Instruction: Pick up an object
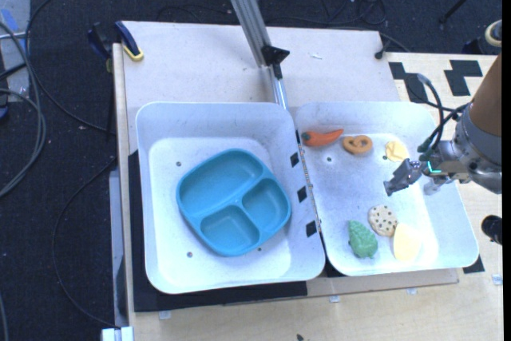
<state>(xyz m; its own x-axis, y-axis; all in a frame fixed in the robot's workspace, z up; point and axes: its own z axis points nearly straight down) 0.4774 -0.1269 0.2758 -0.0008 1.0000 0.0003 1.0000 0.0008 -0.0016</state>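
Nothing clamped in the gripper (411,181); no telling from this slant whether it stands apart or together. Hovers over the bare floor of the right bin (343,180), with the six small toy foods scattered around it, none touching it.

Closest on the near-rim side of the gripper: a round cookie (382,220), tan, flat, speckled with dark chips. Just past the cookie, further from the gripper: a pale yellow wedge (406,242), smooth and rounded, and beside that a green piece (362,239), lumpy and knobbly like a broccoli floret. Cookie and wedge almost touching; green piece just beside the cookie.

On the gripper's other side, toward the far rim: a small yellow piece (395,150), glossy, irregular, near the gripper tip. Further out ahead of the tip: a pretzel (357,144), golden brown, looped with holes. Beyond that, furthest from the gripper in that row: an orange piece (322,137), long and tapered like a carrot, lying close against the bin wall.

Straight ahead of the gripper, only scuffed white plastic up to the shared edge of the two bins. Past that edge, well away from the gripper: the left bin (160,132), shallow, white, round-cornered, holding a blue tray (233,202), smooth plastic, three compartments, set askew.

Behind the gripper: the grey arm (479,148) with a cable looping over the wrist. Under both bins, a pale wooden bench (200,60). Far off beyond the bins, a ribbed metal pole (243,0) slanting down to the shared edge, and black cables (64,92) on dark carpet.
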